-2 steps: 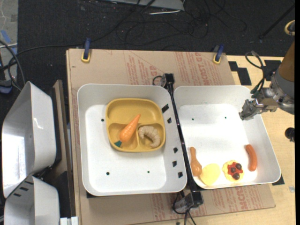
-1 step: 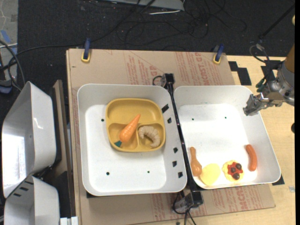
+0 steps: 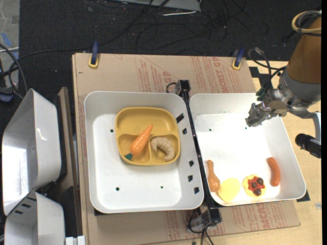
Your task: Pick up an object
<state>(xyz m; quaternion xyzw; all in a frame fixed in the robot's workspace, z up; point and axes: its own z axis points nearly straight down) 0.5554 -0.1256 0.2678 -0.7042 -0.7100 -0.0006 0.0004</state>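
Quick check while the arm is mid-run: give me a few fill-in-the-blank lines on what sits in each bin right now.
1. The carrot lies in the yellow ____ in the left bin.
2. The shrimp lies to the ____ of the carrot.
3. The sausage lies in the ____ bin.
4. The claw hovers over the ____ bin.

Missing words: plate; right; right; right

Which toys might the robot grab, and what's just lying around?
Might grab: carrot, shrimp, drumstick, sausage, yellow disc, small pizza.
Lying around: yellow plate, cables, clamps.
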